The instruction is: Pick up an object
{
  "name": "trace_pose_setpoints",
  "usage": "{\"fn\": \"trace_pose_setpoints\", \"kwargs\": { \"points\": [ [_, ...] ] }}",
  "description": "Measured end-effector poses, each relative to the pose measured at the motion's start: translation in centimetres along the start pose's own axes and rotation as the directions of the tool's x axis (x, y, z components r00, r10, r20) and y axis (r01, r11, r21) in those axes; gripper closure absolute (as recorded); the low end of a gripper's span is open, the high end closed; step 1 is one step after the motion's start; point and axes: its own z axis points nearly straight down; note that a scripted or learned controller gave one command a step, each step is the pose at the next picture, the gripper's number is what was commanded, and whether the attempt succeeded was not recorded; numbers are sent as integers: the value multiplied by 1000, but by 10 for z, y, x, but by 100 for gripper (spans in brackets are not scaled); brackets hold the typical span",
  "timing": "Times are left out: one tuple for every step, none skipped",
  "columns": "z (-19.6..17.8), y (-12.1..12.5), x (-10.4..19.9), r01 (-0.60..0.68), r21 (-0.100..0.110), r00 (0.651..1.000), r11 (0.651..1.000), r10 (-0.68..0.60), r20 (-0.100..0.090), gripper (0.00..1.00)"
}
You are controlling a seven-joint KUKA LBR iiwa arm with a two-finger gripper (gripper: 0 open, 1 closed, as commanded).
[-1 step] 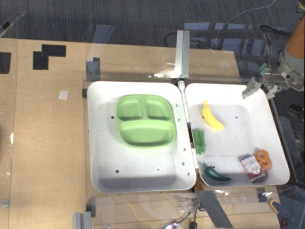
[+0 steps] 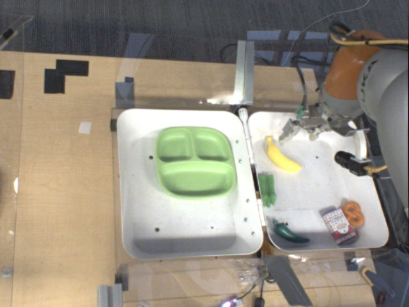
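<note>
Claw (image 2: 295, 128) is hanging open over the right bin (image 2: 319, 200), upper part.
You're aiming just left and below: straddle the banana (image 2: 282, 156) across its width.

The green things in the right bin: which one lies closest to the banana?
The light green piece against the bin's left wall, just below the banana. The dark green pepper sits farther down.

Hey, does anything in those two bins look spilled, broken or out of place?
Nothing looks spilled or broken. The green tray lies flat in the left bin. In the right bin, the banana, a green block, a dark green pepper, a small packet and an orange ring lie loose and apart.
</note>
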Motion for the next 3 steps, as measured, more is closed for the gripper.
{"fn": "trace_pose_setpoints", "kwargs": {
  "points": [
    [-2,-37,48,64,-2,998,998,-64,0,0],
    [12,-45,46,-10,-6,1000,1000,10,-1,0],
    [-1,-41,47,-8,-16,1000,1000,8,-2,100]
  ]
}}
